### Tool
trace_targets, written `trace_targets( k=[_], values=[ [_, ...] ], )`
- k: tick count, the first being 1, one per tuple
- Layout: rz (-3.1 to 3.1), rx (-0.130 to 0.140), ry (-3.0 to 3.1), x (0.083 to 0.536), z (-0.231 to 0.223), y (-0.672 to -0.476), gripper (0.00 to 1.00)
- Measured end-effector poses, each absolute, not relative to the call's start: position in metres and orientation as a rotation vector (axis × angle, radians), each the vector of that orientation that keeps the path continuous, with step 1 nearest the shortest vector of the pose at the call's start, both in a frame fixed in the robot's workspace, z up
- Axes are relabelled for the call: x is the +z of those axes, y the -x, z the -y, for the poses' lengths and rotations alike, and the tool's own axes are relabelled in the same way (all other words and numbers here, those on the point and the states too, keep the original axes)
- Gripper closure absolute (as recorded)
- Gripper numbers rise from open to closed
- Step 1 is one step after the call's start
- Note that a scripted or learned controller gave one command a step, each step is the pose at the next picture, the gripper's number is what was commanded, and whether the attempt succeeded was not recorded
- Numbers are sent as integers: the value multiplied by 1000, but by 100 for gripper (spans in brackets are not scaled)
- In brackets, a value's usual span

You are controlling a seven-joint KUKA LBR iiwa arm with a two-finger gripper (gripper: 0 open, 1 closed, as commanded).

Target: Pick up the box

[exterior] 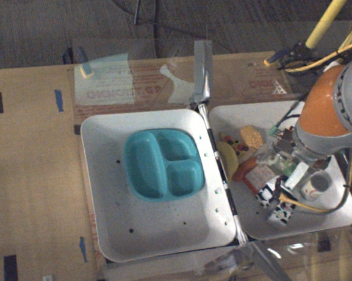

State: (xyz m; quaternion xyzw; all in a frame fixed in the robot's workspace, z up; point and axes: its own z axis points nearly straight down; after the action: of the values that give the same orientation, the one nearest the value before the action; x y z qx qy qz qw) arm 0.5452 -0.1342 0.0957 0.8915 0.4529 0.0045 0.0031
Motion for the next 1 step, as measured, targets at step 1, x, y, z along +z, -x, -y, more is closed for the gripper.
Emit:
trace_targets(
  k=[1],
  values=[
    [-1206, -21, -2909, 90, 126, -631, 0]
  ],
)
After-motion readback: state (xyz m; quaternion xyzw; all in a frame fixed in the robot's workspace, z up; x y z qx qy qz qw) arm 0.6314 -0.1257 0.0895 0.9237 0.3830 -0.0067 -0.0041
